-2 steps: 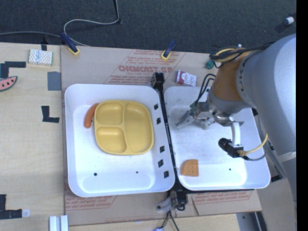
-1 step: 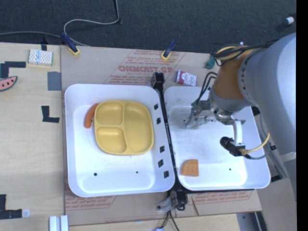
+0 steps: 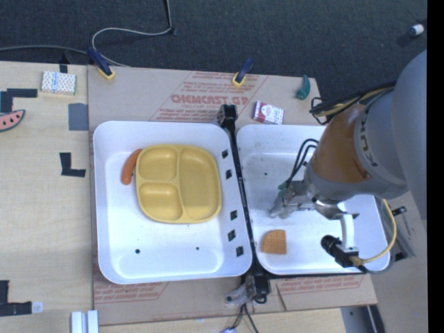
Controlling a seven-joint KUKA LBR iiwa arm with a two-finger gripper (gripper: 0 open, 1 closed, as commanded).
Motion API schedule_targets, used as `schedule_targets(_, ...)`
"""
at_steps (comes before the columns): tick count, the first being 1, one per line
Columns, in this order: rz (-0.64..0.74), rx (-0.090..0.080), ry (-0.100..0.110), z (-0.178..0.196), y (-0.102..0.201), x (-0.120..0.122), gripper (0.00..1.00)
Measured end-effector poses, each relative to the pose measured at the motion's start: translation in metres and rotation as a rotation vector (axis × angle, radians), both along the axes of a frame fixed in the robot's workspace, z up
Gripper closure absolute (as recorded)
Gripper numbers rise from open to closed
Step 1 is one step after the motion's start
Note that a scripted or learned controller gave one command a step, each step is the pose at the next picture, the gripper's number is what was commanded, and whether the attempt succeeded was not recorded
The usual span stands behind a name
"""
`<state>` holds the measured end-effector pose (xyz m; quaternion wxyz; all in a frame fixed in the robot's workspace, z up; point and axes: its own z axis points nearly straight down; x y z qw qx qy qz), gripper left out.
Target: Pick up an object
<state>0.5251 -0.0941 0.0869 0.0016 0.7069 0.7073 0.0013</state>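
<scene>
You see two white bins side by side on the tabletop (image 3: 41,186). In the left bin (image 3: 111,255), a yellow divided plate (image 3: 179,183) sits toward the far half, and an orange sausage (image 3: 128,167) lies just beside the plate's left rim, close to the bin's left wall. The near part of that bin shows a couple of small dark specks.

In the right bin (image 3: 260,144), a small orange waffle-like piece (image 3: 274,242) lies near the bin's near-left corner, flat on the floor. The arm (image 3: 361,151) reaches in from the right, its orange band above the wrist over the middle of this bin. The claw (image 3: 284,205) hangs low over the bin floor, just beyond the orange piece and apart from it; you cannot tell from this angle whether it is open or closed, and nothing shows held in it.

Beyond the bins, on the cardboard sheet (image 3: 201,99), a small red and white packet (image 3: 267,112) lies near the right bin's far-left corner. A checkered sponge-like block (image 3: 58,83) sits toward the tabletop's far-left corner.
</scene>
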Motion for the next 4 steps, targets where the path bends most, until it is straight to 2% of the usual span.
schedule_targets(1, 0.001, 0.002, 0.001, -0.001, 0.002, 0.0, 0.0)
schedule_targets(2, 0.001, -0.002, -0.002, 0.009, 0.0, 0.0, 1.0)
schedule_targets(3, 0.001, -0.002, -0.001, 0.009, 0.0, 0.0, 0.0)
schedule_targets(4, 0.0, 0.002, 0.006, -0.001, -0.002, 0.006, 0.0)
